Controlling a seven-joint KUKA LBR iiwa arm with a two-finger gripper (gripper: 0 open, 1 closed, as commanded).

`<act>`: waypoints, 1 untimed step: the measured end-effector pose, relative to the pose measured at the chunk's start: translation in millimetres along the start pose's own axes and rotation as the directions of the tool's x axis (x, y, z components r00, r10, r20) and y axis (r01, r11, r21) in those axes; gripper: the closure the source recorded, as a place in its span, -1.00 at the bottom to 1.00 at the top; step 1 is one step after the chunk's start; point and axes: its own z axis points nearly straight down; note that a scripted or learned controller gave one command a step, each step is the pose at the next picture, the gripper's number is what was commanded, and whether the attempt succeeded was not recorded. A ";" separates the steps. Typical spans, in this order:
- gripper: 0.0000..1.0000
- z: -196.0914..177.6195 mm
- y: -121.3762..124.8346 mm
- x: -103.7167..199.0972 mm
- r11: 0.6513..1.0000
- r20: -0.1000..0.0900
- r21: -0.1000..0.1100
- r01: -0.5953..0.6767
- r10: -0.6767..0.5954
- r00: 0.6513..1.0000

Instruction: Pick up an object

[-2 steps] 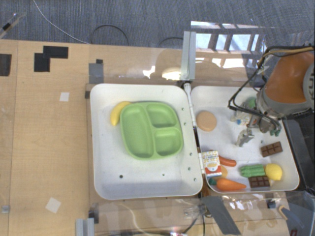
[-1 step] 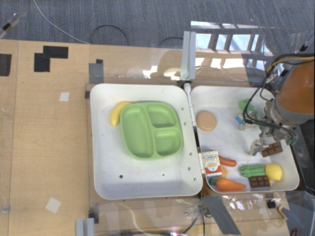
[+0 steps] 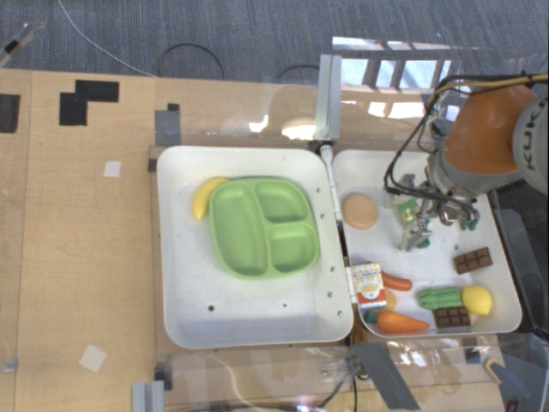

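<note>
Pincer point(image 3: 416, 234): hanging over the right bin point(image 3: 513, 320), jaw state impossible to tell, nothing visibly held. Candidate objects are lying untouched: tan disc point(image 3: 360, 211) at its nine o'clock, chocolate bar point(image 3: 473, 260) at four, green piece point(image 3: 440, 298) and lemon point(image 3: 477, 299) near five. Pick is looking not yet achieved; descent, closure and lift are remaining.

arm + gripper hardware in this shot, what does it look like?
The arm is grey with a wide orange band above the wrist and part of a dark printed letter on its grey shell. Black cables loop around the wrist. The gripper is a small metallic two-finger unit with green fittings on its mount.
</note>
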 end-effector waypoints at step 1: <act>-1.00 1.6 -16.3 -52.3 0.998 -0.016 -0.001 -0.064 0.064 0.998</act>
